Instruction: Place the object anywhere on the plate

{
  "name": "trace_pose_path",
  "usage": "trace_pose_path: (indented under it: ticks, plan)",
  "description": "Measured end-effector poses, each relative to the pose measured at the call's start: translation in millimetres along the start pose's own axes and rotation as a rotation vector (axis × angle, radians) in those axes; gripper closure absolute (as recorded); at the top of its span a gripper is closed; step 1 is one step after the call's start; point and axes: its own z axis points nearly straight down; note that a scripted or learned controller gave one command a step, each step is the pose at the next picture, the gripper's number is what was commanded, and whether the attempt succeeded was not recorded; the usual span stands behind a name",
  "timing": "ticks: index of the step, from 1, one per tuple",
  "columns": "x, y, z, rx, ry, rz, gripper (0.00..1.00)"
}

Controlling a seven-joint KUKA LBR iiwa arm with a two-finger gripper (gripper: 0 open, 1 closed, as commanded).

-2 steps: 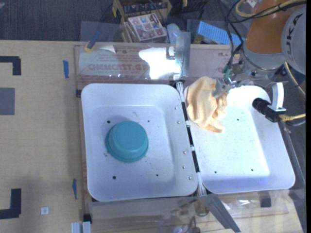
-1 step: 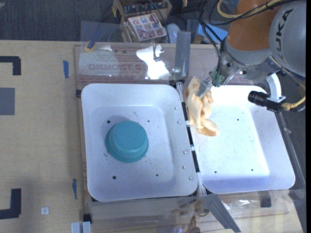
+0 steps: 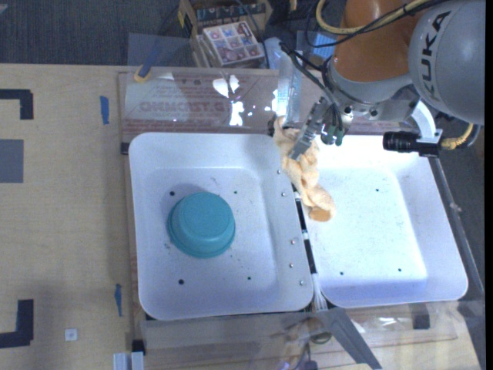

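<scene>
A teal round plate (image 3: pixel 202 223) lies in the left bin (image 3: pixel 154 168), left of its middle. A limp tan, cloth-like object (image 3: pixel 313 190) hangs down from my gripper (image 3: pixel 297 143), which is shut on its upper end. Object and gripper are above the ridge between the two bins, near the back edge. The object's lower end dangles over the left side of the right bin (image 3: pixel 400 230). The plate is well to the left of the gripper and nearer the front.
The grey arm with its orange band (image 3: pixel 377 21) and cables reaches in from the upper right over the right bin's back edge. A box of printed cards (image 3: pixel 227 37) stands behind the bins. Wooden bench surface (image 3: pixel 62 206) extends to the left.
</scene>
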Motion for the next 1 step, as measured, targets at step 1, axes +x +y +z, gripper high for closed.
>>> trace_pose_path:
  ticks: [1]
  plan:
    - [23.8,55.5,5.3,-0.003,-0.003,-0.401,1.00]
